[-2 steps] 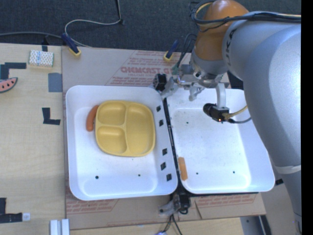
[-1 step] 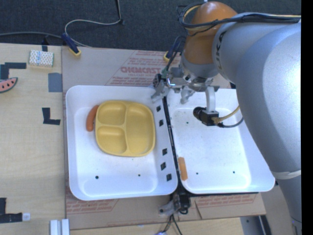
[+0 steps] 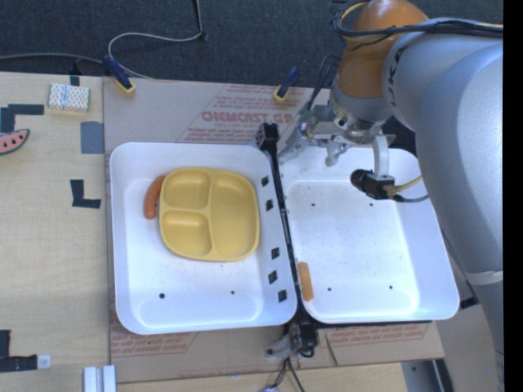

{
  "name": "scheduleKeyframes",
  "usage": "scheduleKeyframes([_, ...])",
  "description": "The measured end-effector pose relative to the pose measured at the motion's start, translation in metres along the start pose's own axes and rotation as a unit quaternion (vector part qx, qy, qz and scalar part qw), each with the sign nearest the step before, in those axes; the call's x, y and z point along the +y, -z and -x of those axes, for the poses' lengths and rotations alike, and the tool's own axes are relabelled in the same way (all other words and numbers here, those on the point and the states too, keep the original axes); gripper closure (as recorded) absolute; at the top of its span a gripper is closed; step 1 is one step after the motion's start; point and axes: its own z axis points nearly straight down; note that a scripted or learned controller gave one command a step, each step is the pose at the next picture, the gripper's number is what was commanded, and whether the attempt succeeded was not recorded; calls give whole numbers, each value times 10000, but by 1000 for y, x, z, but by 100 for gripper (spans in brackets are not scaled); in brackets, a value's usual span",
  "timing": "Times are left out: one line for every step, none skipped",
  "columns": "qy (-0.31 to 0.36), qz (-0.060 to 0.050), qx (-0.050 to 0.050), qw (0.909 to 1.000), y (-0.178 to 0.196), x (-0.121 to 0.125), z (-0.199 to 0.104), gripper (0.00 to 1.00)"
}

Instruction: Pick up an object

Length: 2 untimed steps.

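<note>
A yellow divided plate (image 3: 209,213) lies in the left bin (image 3: 135,300). An orange sausage-shaped piece (image 3: 151,198) rests against the plate's left rim. A second small orange piece (image 3: 305,280) lies in the right bin (image 3: 425,288), close to its left wall. My gripper (image 3: 356,155) hangs over the far edge of the right bin, below the orange wrist band (image 3: 372,47). Its two pale fingers (image 3: 333,155) stand apart and open, with nothing between them. Both orange pieces are well away from it.
A black divider with clips (image 3: 275,219) runs between the bins. A black cable fitting (image 3: 369,182) hangs just below the gripper. On the bench to the left are a small white block (image 3: 69,97) and black tape marks. The grey arm (image 3: 466,137) covers the right side.
</note>
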Motion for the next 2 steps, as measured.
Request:
scheduleKeyframes([9, -2, 0, 10000, 10, 0, -1, 100])
scheduleKeyframes([8, -3, -3, 10000, 9, 0, -1, 0])
